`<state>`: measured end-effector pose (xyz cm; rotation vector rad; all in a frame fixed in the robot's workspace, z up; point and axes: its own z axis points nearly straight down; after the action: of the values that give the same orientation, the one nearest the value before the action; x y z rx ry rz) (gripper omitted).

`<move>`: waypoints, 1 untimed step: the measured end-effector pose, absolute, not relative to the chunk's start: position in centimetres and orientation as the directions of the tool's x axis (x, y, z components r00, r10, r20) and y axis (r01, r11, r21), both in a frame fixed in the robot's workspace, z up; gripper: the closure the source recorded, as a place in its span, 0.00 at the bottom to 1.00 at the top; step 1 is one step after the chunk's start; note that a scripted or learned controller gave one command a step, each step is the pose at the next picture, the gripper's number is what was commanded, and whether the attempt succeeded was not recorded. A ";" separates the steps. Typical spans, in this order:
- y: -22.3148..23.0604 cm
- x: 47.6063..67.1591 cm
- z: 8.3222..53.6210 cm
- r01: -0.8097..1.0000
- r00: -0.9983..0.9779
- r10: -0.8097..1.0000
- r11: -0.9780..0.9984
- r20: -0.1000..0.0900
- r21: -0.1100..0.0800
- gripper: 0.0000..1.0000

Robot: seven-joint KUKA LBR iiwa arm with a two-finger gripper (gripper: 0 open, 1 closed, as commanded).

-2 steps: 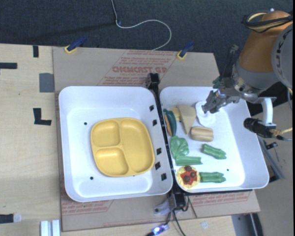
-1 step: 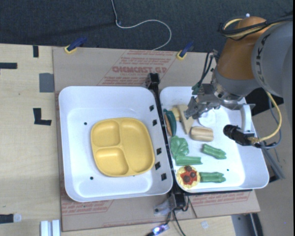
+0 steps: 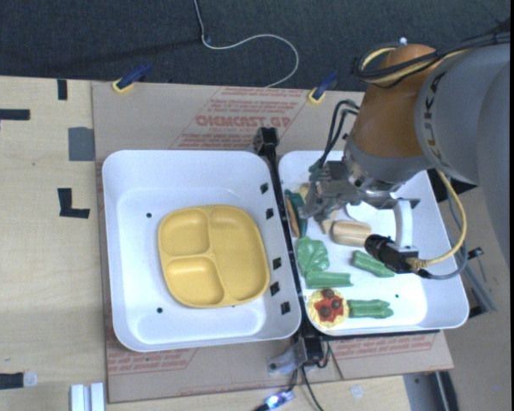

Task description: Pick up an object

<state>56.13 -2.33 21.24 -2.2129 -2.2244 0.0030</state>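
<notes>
leftmost, a yellow tray [image 3: 212, 255] lies in the left bin [image 3: 128, 178] on the desk. next, in the right bin [image 3: 437, 311], green toys [image 3: 312, 255] sit by the divider, with a pizza slice [image 3: 327, 306], a green pod [image 3: 370, 308] and a tan roll [image 3: 349, 231] near. above them the gripper [image 3: 325, 193] hangs low at the bin's upper left; whether it holds anything i cannot tell.

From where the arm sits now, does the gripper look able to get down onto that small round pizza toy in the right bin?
Probably yes. The small round pizza toy lies uncovered at the near edge of the right white bin, beside a green bean-shaped piece. The gripper sits over the bin's far side, with nothing above the toy.
</notes>
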 end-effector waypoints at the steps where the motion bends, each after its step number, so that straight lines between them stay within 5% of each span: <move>1: 2.9 54.3 22.6 1.000 -0.007 1.000 0.007 0.002 -0.003 1.00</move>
<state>54.29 2.93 22.64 -2.2106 -2.2271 0.0003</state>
